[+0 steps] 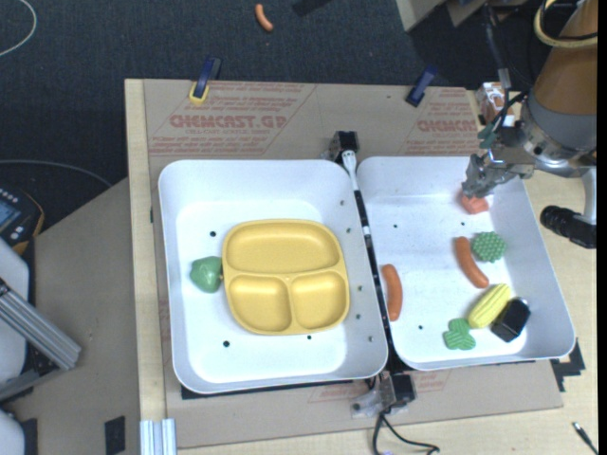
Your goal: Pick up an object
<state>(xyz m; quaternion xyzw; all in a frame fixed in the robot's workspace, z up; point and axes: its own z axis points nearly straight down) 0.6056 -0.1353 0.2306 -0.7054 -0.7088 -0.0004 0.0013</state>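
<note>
While a sausage (pixel 470 262) and green toys lie nearby, the gripper (pixel 481 183) hangs over a red piece (pixel 474 203), its grasp state unclear.

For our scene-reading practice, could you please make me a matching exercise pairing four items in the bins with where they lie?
Items:
1. yellow divided tray
2. black block
3. small red piece
4. green lump

Places:
A. right under the tool
B. middle of the left bin
C. right bin's near right corner, beside the corn cob
D. just left of the tray

Pairs: 1-B, 2-C, 3-A, 4-D
</note>
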